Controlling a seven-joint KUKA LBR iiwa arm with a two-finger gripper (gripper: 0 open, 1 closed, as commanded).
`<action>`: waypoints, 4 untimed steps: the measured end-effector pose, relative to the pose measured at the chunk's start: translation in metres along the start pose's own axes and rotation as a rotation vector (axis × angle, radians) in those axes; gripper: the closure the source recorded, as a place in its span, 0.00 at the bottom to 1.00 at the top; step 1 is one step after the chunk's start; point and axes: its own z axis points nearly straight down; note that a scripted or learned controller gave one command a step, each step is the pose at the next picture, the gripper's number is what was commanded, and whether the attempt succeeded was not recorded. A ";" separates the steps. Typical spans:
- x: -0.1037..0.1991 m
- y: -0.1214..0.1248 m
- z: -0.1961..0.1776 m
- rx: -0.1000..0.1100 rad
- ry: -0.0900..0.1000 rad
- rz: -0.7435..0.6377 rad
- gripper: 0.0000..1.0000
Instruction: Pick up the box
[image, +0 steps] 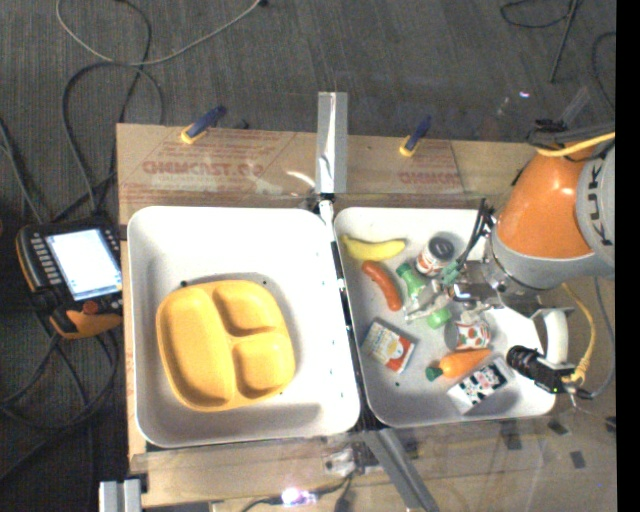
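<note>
A small red and white box (388, 345) lies flat in the right bin (400, 405), near its left-middle. A second box, black and white (479, 385), lies at the bin's front right, just below a carrot (460, 364). My gripper (447, 293) hangs low over the middle of the right bin, among a cluster of green items (416, 283) and beside a small can (438, 251). It sits up and to the right of the red and white box, apart from it, and nothing shows as held.
A banana (374, 246) and a red pepper (383, 284) lie at the right bin's back left. A small red and white cup (472, 330) stands above the carrot. The left bin (150, 240) holds a yellow divided tray (228, 343). A handheld screen (78, 262) sits off the bench at left.
</note>
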 end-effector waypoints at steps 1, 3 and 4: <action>0.010 -0.012 0.089 -0.016 -0.001 0.045 0.00; -0.002 -0.001 0.098 -0.023 0.005 -0.018 0.00; -0.005 0.003 0.085 -0.038 -0.002 -0.015 1.00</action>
